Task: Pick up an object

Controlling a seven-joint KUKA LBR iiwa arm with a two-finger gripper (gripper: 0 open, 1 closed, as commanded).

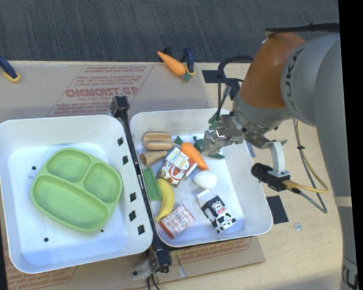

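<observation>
End effector [213,140] low beside carrot [194,155]

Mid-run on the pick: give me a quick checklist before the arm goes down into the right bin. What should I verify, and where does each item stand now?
1. Gripper over the right bin: ok, it sits at the bin's upper right part, beside the carrot.
2. Finger state: cannot tell, the wrist hides it.
3. Object already held: cannot tell, nothing is seen between the fingers.
4. Target free to grasp: not ok for the carrot, which touches the snack packet; the white egg and milk carton lie more apart.
5. Cable at the wrist free of the bin: ok, it hangs outside the right wall.
6. Left bin holds the green divided plate: ok, away from the arm.
</observation>
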